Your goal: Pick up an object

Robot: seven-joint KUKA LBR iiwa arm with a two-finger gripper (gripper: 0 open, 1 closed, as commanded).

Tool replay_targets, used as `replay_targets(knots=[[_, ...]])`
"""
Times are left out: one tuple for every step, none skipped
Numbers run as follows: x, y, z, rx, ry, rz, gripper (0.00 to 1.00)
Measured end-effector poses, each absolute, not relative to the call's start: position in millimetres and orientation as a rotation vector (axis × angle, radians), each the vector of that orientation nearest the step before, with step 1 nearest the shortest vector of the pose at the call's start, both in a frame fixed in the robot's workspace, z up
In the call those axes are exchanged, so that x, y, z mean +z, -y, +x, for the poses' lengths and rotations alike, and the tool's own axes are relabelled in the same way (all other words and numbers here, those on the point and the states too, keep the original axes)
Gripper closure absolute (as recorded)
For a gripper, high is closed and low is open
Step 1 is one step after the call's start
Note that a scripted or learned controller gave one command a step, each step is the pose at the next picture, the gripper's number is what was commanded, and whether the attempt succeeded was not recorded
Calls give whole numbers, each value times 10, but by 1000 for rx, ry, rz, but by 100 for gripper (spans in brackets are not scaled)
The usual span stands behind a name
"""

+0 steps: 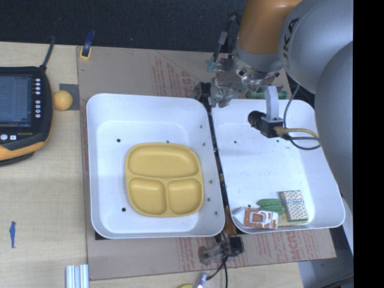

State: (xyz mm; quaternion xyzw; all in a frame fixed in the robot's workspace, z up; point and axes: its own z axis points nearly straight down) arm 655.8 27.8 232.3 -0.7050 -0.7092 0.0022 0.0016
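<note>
Three small objects lie at the front edge of the right bin (312, 161): a tan patterned box (294, 205), a green item (271, 204) beside it, and an orange and white packet (260, 218). A yellow divided plate (164, 179) rests in the middle of the left bin (105, 161). My gripper (218, 93) hangs at the far end of the seam between the two bins, well away from all of these objects. Nothing shows in it.
A black teach pendant (21, 113) lies on the bench at far left, with a yellow ball (62, 99) beside it. A black cable fitting (264, 123) with a tan hose hangs over the right bin's far part. The grey arm (324, 53) looms over the right side.
</note>
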Motion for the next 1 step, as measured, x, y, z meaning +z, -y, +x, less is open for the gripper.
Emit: replay_targets(knots=[[1915,661,6558,8,2224,-2218,100]])
